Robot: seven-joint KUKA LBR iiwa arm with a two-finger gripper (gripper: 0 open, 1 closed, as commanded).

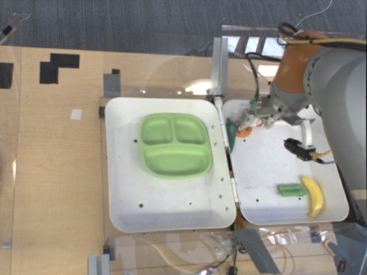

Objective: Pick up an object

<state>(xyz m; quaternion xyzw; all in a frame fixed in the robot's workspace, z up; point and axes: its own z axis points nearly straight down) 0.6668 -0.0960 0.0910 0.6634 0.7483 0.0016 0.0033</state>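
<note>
Overhead, a wood-grain counter (51, 171) carries two shallow white bins before dark ribbed carpet (114, 10). Left bin (123, 205) holds a smooth green three-compartment plate (175, 145). Right bin (264, 205) holds a curved yellow banana (313, 196) beside a green block (291, 190). Hand (252, 119) hangs above an orange item (244, 133), partly hidden at the bin's far-left corner; its grip state cannot be determined.

A: How's the light?
B: Bright and even, from overhead. The two white bins (172, 211) look nearly washed out, and shadows under things are faint.
A: Any glare?
B: Yes, a white reflection on the clear sheet at the bench's (51, 171) back edge, near the metal post (220, 62).
A: Sharpness?
B: Soft all over; the arm (338, 90) at the right is blurred.
</note>
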